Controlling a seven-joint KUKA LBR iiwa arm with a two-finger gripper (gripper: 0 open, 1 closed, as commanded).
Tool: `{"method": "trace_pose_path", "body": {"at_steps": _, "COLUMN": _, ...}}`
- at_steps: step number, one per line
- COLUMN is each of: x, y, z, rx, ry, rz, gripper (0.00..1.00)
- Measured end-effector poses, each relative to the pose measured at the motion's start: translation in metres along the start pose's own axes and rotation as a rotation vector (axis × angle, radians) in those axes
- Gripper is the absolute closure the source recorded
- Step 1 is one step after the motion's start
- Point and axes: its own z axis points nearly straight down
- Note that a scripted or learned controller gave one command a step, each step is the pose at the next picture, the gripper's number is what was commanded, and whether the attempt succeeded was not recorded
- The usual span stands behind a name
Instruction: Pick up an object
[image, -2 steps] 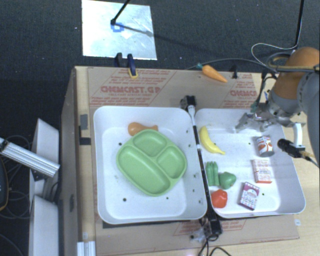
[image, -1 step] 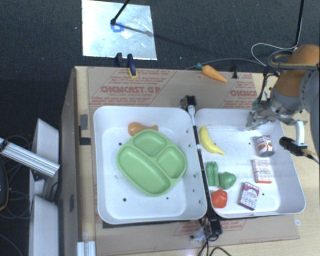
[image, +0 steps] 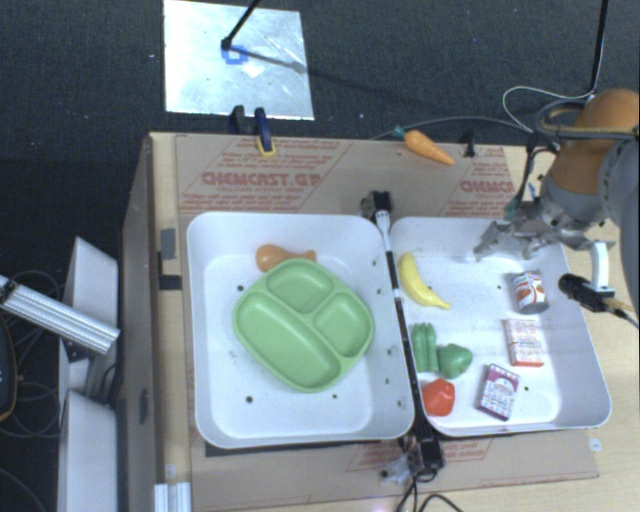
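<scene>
My gripper (image: 510, 243) hovers over the far part of the right bin (image: 590, 395), its fingers spread and nothing between them. The right bin holds a yellow banana (image: 422, 283), a small can (image: 528, 291) just below the gripper, a red-and-white box (image: 524, 341), a maroon box (image: 498, 390), two green vegetables (image: 425, 348) (image: 455, 358) and a red tomato (image: 438, 397). In the left bin (image: 215, 400) lies a green divided plate (image: 303, 322), with an orange drumstick (image: 272, 257) at its far edge.
An orange carrot (image: 430, 148) lies on the cardboard behind the bins. A blue clamp (image: 263, 130) stands at the bench's far edge. Cables (image: 540, 100) run near the arm at the upper right. A black divider clip (image: 380, 205) sits between the bins.
</scene>
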Motion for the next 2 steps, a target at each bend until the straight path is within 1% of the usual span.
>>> {"method": "trace_pose_path", "body": {"at_steps": 1, "x": 0.0, "y": -0.001, "z": 0.01, "rx": 0.006, "ry": 0.003, "rz": 0.003, "gripper": 0.0}}
{"method": "trace_pose_path", "body": {"at_steps": 2, "x": 0.0, "y": 0.0, "z": 0.0, "rx": -0.001, "ry": 0.0, "rz": 0.0, "gripper": 1.0}}
